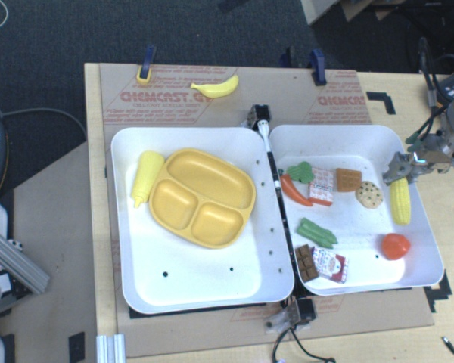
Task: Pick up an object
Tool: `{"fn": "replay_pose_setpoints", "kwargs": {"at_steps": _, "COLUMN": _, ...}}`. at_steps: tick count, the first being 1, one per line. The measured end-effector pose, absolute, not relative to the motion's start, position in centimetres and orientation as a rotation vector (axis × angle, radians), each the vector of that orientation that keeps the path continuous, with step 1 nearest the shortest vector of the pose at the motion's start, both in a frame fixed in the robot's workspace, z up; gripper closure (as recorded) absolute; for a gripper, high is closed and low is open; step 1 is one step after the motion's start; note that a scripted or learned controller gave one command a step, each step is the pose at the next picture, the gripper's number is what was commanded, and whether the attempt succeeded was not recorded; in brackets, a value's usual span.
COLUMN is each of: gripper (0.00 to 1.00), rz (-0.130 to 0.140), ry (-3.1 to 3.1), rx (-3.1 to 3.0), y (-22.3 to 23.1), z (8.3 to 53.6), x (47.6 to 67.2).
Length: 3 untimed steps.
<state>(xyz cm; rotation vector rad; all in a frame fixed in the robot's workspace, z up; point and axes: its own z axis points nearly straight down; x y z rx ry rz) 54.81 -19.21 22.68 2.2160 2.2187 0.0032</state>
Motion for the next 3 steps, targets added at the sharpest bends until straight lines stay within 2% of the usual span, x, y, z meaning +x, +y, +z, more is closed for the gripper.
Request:
{"fn": "replay_pose_setpoints", "kwargs": {"at_steps": 1, "gripper": 1.00, "rz": 0.005, "ry": 2.227, "rx": 2.212, "y": -14.1, "z": 23.7, "x": 56.1}}
{"fn": "replay_pose_setpoints", "kwargs": {"at_steps": 3, "gripper": 1.00, "rz": 0.004, "ry": 2.225, "rx": 2.214, "y": -4.2, "z": 23.5, "x": 60.6}}
